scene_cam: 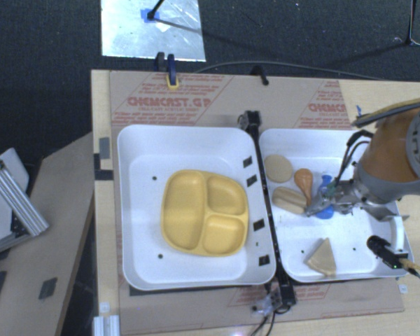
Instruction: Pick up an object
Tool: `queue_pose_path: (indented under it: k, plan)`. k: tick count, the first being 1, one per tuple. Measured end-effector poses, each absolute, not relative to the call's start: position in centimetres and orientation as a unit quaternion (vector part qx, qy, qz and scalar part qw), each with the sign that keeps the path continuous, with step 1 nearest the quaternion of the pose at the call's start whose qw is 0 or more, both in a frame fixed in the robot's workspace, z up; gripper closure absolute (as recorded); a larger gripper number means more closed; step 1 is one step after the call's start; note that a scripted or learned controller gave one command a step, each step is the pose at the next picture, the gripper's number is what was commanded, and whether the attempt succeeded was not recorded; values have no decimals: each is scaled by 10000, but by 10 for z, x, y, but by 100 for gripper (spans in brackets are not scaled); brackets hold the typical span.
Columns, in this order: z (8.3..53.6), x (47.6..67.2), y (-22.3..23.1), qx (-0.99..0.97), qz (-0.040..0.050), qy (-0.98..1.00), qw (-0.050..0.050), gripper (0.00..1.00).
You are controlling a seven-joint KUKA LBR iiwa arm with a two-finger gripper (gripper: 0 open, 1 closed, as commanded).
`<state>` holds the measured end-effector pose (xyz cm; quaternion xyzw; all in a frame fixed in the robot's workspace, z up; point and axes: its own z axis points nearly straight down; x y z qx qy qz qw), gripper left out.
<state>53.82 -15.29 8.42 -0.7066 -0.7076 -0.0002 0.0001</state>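
Observation:
In the right bin (294, 140) lie several food-like pieces: a round tan disc (278, 166), an orange drumstick-shaped piece (304, 181), a beige roll (288, 199) and a tan wedge (323, 257). A small blue object (327, 187) sits just right of the orange piece, partly hidden by the gripper. My gripper (316, 207) is low in the middle of this bin, right beside the blue object and at the right end of the beige roll. Whether it grips anything is not visible.
The left bin (140, 145) holds a yellow divided plate (203, 212). A black divider with clips (260, 187) runs between the two bins. The grey and orange arm (395, 156) covers the right bin's far right side.

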Motion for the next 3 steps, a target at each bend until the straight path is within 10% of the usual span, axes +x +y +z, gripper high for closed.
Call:
queue_pose_path:
  k: [1, 3]
  plan:
    - [95, 539, -153, -7063, -9, -7079, -12, 100]
    - [211, 537, -159, -7057, -19, -7085, -33, 100]
